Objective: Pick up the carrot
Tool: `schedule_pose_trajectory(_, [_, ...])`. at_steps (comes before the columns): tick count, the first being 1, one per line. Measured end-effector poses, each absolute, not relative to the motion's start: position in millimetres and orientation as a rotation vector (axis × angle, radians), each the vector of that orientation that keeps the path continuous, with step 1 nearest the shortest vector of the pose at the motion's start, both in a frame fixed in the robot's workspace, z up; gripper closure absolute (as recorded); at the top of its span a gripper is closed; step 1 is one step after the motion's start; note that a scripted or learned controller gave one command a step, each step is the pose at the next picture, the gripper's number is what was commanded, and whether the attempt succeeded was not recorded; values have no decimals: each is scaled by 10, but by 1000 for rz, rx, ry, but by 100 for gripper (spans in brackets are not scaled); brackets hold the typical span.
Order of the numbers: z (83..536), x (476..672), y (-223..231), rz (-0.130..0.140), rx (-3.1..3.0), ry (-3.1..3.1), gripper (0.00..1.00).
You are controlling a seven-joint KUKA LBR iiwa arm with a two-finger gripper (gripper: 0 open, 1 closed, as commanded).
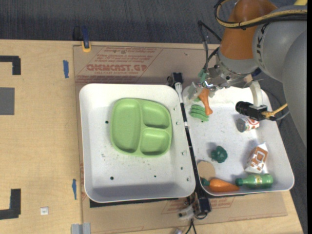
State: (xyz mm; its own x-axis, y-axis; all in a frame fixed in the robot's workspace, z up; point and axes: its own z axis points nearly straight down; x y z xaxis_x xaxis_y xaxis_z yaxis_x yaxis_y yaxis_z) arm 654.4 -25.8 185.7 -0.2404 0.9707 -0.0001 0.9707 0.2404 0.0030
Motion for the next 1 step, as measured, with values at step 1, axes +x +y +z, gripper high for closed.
schedule_pose_trajectory(1, [1849,6441,649,0,1960,2457,100])
